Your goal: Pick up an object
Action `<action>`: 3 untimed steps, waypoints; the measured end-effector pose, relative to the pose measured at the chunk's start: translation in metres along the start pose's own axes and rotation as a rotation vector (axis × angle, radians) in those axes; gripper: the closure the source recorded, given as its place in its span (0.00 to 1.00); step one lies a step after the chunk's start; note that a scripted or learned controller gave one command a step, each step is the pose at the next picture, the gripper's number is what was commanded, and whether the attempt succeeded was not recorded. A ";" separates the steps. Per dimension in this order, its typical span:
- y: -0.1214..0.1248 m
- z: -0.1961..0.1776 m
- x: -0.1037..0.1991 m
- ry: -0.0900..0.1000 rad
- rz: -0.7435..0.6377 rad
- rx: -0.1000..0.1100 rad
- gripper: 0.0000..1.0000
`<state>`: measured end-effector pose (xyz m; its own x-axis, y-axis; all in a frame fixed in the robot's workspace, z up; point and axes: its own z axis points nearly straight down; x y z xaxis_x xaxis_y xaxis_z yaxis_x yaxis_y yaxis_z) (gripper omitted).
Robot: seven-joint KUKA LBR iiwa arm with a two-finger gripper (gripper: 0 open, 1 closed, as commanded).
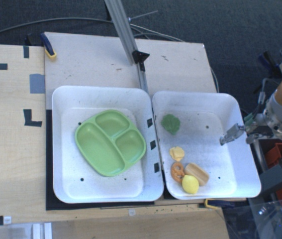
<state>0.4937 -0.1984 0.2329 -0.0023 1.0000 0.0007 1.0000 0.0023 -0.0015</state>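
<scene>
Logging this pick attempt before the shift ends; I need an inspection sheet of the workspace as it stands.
Surface: wooden bench bearing left bin and right bin.
Job's things: in right bin, green lump, yellow piece, orange ring, tan block, yellow ball.
Clutter: green divided tray in left bin.
Grippers: gripper over right bin's right side, holding nothing.
Cables: black cable behind bench.
Surroundings: metal pole, dark floor.
</scene>
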 end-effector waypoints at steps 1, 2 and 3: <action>0.000 0.000 0.000 0.000 0.000 0.000 0.00; 0.001 0.064 -0.003 0.001 0.002 0.006 0.00; 0.004 0.111 -0.008 0.000 0.001 0.005 0.00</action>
<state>0.4978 -0.2068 0.1216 -0.0008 1.0000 0.0011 1.0000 0.0008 -0.0068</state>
